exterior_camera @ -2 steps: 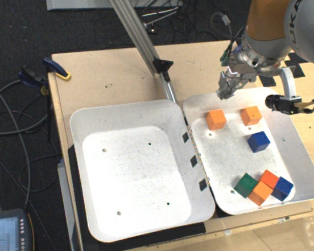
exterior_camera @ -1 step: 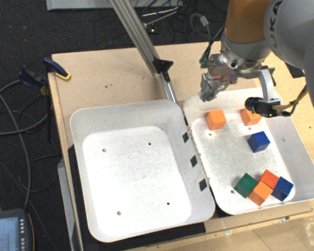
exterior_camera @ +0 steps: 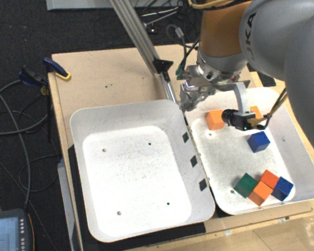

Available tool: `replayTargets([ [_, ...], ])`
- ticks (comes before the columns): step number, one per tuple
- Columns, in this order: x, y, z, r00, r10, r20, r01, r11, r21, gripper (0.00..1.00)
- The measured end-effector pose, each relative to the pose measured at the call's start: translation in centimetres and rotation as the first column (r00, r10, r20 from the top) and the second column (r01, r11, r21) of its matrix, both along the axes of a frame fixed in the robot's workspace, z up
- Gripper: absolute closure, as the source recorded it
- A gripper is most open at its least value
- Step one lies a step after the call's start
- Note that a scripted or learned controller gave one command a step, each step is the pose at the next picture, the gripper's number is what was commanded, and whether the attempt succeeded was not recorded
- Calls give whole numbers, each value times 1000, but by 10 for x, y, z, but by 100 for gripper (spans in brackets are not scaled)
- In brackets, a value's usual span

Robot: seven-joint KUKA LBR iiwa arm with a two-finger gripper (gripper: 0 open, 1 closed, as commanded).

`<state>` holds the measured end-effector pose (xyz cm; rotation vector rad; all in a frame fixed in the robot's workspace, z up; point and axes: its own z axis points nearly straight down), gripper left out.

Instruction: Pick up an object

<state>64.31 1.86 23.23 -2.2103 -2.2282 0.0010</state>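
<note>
Several small blocks lie in the right bin (exterior_camera: 298, 149). An orange block (exterior_camera: 215, 119) sits near its far left end and a blue block (exterior_camera: 258, 141) lies toward the middle. A green block (exterior_camera: 246, 185), two orange blocks (exterior_camera: 266, 181) and another blue block (exterior_camera: 282, 188) are clustered at the near edge. My gripper (exterior_camera: 191, 98) hangs over the far left corner of the right bin, close to the divide between the bins. It is just left of and beyond the orange block, with nothing visibly held.
The left bin (exterior_camera: 92, 159) lies beside the right one. A slanted metal strut (exterior_camera: 136, 30) rises behind the bins. The arm's grey body (exterior_camera: 283, 36) covers the far right of the bench. Cables and a blue clamp (exterior_camera: 38, 74) lie at the left.
</note>
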Motion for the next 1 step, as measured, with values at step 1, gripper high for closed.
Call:
replayTargets([
  [1, -11, 49, -9, 1000, -1, 1, 1, 1000, 0, 100],
])
